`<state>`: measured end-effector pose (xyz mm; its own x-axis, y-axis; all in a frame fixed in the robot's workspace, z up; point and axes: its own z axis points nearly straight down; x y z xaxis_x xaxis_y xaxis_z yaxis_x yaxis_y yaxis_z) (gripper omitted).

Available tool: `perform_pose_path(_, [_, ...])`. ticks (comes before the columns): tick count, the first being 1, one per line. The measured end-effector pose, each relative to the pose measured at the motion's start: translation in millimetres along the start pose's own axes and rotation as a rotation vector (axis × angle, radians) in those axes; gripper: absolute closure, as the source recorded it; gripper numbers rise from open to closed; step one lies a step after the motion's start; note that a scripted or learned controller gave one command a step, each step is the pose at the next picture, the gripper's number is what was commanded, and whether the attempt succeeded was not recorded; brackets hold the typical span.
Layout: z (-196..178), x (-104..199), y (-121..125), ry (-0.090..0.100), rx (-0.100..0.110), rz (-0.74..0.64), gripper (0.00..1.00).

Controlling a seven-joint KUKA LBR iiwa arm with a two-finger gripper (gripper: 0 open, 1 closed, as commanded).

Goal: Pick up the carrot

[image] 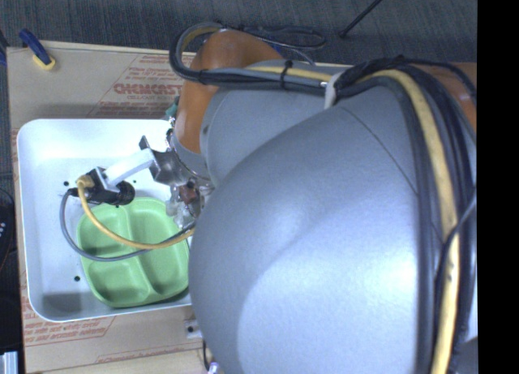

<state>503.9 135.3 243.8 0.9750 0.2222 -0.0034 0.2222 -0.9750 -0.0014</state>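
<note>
My grey arm [340,234] looms large over the middle and right of the camera view, with its orange band [223,60] at the top. Below the band, the gripper [182,199] reaches down into the right side of the left white bin [40,169], just over the right edge of a green divided tray [134,259]. The arm's own body hides most of the gripper. A small reddish spot [189,194] sits at the gripper; I cannot tell what it is.
A white bracket with a black part [105,188] sticks out left from the wrist. Yellow and grey cables [97,234] loop over the green tray. A blue and yellow tool [36,49] lies on the cardboard at the far left.
</note>
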Motion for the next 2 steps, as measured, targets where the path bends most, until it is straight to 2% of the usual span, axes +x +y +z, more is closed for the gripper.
perform_pose_path(1, [43.9,-21.8,49.0,-0.003,0.004,-0.194,1.00])
perform_pose_path(2, [27.2,-49.0,88.4,-0.002,0.004,-0.644,1.00])
